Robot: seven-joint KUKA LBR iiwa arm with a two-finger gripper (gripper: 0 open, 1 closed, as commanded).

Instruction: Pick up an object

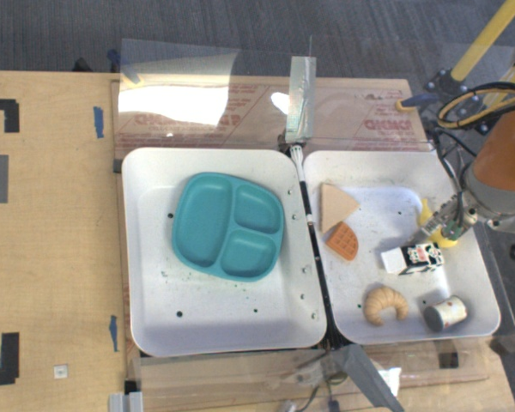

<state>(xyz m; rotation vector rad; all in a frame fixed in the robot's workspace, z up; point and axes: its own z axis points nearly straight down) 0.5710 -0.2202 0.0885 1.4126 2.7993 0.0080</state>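
Note:
The right bin [395,329] holds a tan wedge [336,202], an orange waffle-like piece [343,242], a croissant [385,303], a small black-and-white object [420,257] and a grey cylinder [445,312]. A yellow object [427,215] lies by the bin's right wall. My gripper [451,223] reaches in from the right, low over that yellow object and just above the black-and-white object. The arm's orange band [505,154] is above it at the right edge.
In the left bin [150,307] lies a teal divided plate [228,226]. A metal divider [300,101] stands behind the bins. Yellow and black cables [476,101] hang at the upper right. Brown board covers the bench to the left.

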